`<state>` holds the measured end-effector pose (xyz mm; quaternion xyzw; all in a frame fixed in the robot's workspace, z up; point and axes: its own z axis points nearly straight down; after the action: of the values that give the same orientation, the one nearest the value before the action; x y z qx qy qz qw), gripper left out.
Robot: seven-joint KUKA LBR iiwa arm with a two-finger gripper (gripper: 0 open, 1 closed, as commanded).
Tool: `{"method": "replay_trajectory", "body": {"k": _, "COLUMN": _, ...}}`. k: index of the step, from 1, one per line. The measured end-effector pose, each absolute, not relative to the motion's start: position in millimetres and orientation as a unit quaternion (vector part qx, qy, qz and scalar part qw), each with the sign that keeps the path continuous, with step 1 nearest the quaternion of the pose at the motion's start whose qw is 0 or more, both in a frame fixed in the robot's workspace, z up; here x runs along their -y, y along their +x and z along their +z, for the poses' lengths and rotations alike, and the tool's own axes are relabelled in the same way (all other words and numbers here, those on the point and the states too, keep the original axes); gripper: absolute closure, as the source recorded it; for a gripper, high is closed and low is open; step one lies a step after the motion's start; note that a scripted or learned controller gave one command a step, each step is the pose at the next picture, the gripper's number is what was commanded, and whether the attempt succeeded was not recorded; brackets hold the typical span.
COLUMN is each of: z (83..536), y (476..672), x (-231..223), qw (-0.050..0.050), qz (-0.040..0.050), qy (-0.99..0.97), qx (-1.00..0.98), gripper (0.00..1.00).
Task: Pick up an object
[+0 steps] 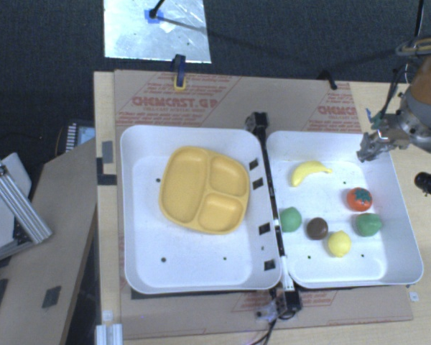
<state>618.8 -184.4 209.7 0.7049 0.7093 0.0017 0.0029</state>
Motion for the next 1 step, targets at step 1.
{"method": "replay_trajectory", "body": {"k": 1, "z": 253.8, "y": 623.3, "x": 184.7, "qw": 0.003, "qz": 0.0015, "qy": 0.705, "qx": -0.709, "gripper": 1.0}}
